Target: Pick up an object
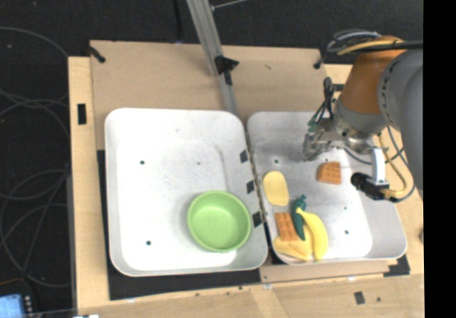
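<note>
Bananas [315, 232] lie below my pincer [311, 150]; the waffle piece [329, 172] sits just beside it. Whether it's open, I cannot tell.

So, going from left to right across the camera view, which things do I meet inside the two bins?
green bowl → pale yellow oval piece → banana → small orange waffle-like piece. The gripper hangs over the right bin, just left of the waffle-like piece.

Green bowl [219, 220] (yellow banana [315, 232])
</note>
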Motion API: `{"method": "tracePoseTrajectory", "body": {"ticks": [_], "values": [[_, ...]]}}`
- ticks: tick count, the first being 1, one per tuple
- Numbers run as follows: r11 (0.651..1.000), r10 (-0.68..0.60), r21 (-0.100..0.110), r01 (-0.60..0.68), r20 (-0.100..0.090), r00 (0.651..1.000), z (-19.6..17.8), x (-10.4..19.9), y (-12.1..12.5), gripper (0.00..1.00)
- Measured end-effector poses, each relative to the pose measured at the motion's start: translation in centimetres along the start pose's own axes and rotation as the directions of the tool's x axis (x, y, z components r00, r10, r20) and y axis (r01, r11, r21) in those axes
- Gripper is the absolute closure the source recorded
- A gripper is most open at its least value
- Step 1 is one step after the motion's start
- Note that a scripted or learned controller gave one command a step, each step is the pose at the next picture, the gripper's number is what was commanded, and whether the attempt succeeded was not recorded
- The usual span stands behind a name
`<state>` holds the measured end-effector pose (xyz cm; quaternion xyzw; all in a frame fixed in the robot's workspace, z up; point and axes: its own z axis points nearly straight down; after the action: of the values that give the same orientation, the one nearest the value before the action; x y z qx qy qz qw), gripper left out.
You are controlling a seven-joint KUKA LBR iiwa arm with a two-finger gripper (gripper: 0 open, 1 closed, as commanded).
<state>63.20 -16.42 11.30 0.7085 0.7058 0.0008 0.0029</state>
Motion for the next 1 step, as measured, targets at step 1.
{"method": "tracePoseTrajectory", "body": {"ticks": [1], "values": [[1.000,-0.001,-0.003,0.001,-0.002,1.000,-6.03,-0.77,0.80,1.00]]}}
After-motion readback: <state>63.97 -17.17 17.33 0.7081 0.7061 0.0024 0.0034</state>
